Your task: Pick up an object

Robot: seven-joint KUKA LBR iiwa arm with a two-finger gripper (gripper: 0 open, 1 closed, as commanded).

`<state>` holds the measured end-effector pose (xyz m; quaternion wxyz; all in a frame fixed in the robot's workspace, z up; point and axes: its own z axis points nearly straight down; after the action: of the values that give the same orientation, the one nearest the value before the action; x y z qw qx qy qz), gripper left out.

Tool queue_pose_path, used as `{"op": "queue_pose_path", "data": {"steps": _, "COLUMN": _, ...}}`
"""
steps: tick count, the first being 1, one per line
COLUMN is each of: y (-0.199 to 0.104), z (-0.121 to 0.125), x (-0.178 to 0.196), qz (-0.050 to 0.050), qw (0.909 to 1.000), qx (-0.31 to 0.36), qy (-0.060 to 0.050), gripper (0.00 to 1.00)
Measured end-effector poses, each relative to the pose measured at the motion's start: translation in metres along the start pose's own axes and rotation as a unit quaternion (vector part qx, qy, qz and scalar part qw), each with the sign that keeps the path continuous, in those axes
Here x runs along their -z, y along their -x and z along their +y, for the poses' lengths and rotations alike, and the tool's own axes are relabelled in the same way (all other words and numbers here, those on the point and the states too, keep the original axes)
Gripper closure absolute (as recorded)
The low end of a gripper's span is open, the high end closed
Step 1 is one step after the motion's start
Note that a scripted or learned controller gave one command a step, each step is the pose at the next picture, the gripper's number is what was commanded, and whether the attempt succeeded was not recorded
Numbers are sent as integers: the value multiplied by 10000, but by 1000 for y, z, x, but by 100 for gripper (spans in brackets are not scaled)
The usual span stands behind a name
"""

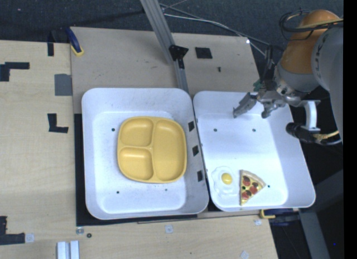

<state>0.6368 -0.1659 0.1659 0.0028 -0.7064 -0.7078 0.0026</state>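
Wooden bench (128, 57): left bin (92, 140) with yellow plate (152, 149); right bin (290, 163) with egg (225, 178), pizza (250, 186); hand (252, 110) spread wide.

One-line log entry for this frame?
pincer open, over right bin far end | holding nothing | fried egg, pizza slice near end | yellow tray left bin

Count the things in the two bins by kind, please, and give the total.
Plate: 1
Fried egg: 1
Pizza slice: 1
Total: 3
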Motion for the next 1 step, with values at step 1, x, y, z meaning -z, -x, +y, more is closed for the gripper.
{"op": "queue_pose_path", "data": {"steps": 1, "y": 3, "z": -4, "x": -45, "qz": -5, "qw": 10000, "qx": -4, "qy": 6, "gripper": 0}}
